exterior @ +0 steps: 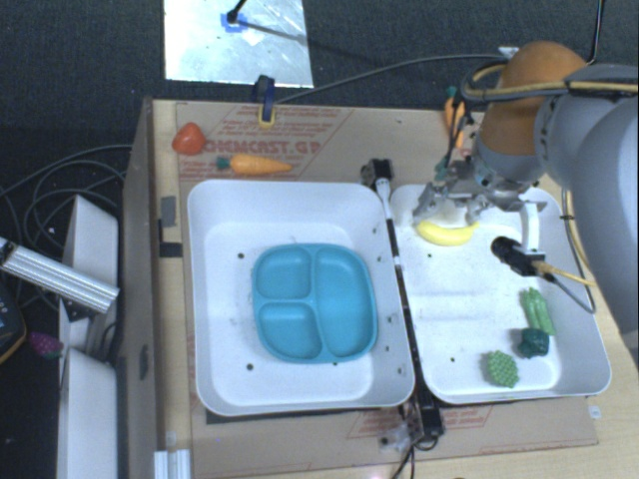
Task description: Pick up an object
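Note:
A yellow banana (445,233) lies at the far end of the right bin (469,367). My gripper (448,205) hangs right over it, fingers pointing down at the banana's back edge; I cannot see whether they touch it. Near the bin's front right lie a green vegetable stalk (536,310), a dark green broccoli piece (532,343) and a light green knobbly fruit (501,368). The left bin (215,267) holds a blue divided plate (314,301).
An orange carrot (258,166) and a red-orange tomato-like toy (189,140) lie on the cardboard behind the left bin. A blue clamp (265,96) stands at the bench's back edge. The arm fills the upper right.

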{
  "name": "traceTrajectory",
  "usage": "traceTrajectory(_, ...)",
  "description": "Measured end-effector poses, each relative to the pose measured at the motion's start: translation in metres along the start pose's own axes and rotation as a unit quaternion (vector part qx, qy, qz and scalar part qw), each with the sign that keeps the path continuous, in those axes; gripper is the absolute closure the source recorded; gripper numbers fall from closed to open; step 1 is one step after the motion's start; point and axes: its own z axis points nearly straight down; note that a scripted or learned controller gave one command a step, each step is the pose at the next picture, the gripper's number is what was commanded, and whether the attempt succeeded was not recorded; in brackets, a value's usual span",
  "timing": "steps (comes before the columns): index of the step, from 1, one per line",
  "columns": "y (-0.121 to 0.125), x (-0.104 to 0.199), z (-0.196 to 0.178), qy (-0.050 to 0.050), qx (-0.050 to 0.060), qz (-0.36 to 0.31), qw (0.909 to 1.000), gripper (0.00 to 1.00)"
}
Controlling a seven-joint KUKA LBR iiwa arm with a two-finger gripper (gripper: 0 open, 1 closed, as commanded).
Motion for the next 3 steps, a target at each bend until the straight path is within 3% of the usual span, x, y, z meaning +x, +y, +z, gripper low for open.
traceTrajectory(1, 0.001, 0.0, -0.011, 0.0, -0.002, -0.001, 1.0, 1.0)
traceTrajectory(2, 0.001, 0.0, -0.011, 0.0, -0.001, -0.001, 1.0, 0.0)
traceTrajectory(3, 0.002, 0.0, -0.022, 0.0, -0.003, -0.001, 1.0, 1.0)
